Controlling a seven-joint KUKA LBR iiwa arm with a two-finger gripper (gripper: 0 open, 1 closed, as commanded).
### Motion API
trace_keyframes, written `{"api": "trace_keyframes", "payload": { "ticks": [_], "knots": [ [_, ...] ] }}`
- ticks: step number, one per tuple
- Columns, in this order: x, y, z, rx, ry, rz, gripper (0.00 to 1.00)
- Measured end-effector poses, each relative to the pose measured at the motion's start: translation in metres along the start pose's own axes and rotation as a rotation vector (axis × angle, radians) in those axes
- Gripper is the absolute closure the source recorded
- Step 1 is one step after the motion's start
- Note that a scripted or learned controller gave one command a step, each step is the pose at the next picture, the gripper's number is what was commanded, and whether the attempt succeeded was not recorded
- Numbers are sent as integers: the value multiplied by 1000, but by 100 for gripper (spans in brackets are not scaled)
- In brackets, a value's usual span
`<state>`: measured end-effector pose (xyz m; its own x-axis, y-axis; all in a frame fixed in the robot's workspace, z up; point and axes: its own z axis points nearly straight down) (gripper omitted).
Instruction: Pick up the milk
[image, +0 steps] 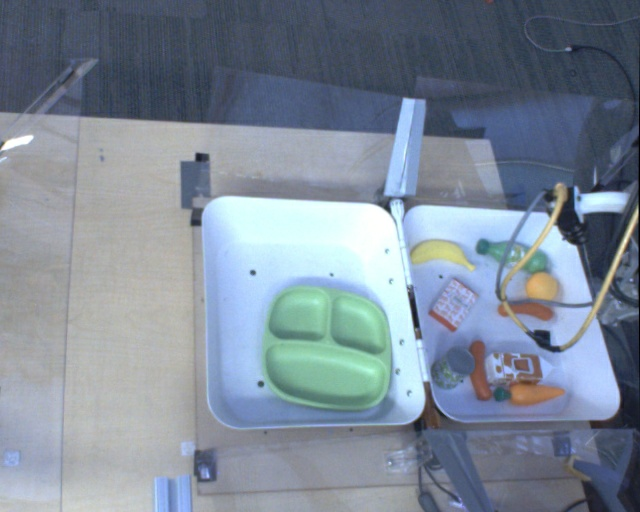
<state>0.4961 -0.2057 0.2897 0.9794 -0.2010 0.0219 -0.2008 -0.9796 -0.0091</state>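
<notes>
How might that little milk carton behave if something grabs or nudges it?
The milk carton looks boxy and flat-sided, so it probably slides rather than rolls. It seems a small toy, likely light. Wedged between the sausage and carrot, it may jostle them.

Single fixed camera, mounted high above the pale wooden bench (100, 300), looking down at a slant toward 12 o'clock, where dark carpet shows. Mid-range framing takes in both shallow white plastic bins: the left bin (230, 300) near centre, the right bin (590, 360) toward 3 o'clock
</notes>
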Motion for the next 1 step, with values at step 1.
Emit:
{"api": "trace_keyframes", "payload": {
  "ticks": [1],
  "knots": [
    [37,-7,-43,1,3,3,100]
  ]
}}
